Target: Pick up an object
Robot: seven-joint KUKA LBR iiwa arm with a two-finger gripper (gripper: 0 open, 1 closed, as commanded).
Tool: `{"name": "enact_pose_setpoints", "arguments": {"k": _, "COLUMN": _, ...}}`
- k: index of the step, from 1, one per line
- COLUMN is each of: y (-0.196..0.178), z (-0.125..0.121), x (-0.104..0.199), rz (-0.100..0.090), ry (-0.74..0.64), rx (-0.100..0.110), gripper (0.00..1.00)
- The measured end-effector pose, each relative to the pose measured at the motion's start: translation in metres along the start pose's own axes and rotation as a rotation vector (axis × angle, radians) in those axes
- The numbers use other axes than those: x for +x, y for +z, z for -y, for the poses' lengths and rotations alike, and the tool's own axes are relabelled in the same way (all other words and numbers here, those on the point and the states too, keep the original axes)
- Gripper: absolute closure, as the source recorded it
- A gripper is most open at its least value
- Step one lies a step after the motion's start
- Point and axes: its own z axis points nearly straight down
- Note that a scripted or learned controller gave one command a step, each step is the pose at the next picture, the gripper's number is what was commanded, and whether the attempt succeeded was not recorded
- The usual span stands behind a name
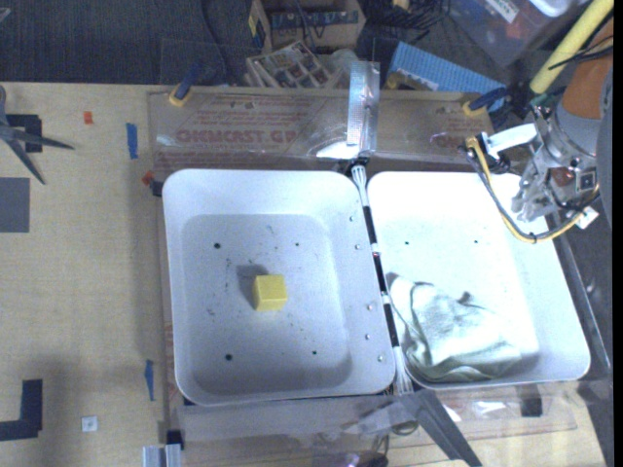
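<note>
On the desk (78,290), the left bin (195,212) holds a yellow block (271,292) near its middle, and the right bin (458,212) holds a crumpled cloth (456,334) at its lower edge. The claw (543,188) hangs at the right bin's upper right corner; how far open it is I cannot tell. Reddish print on the clear sheet (253,129) above the bins is too blurred to read.

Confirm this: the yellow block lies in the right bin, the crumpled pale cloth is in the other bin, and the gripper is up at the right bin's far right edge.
Not quite. The camera view shows the yellow block in the left bin; the crumpled pale cloth lies in the right bin. The gripper is at the right bin's far right edge, as stated.
</note>
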Motion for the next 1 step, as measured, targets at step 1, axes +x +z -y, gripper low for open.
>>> {"name": "enact_pose_setpoints", "arguments": {"k": 1, "y": -0.0106, "z": 0.0011, "x": 0.0012, "rz": -0.001, "ry": -0.004, "rx": -0.001, "gripper": 1.0}}
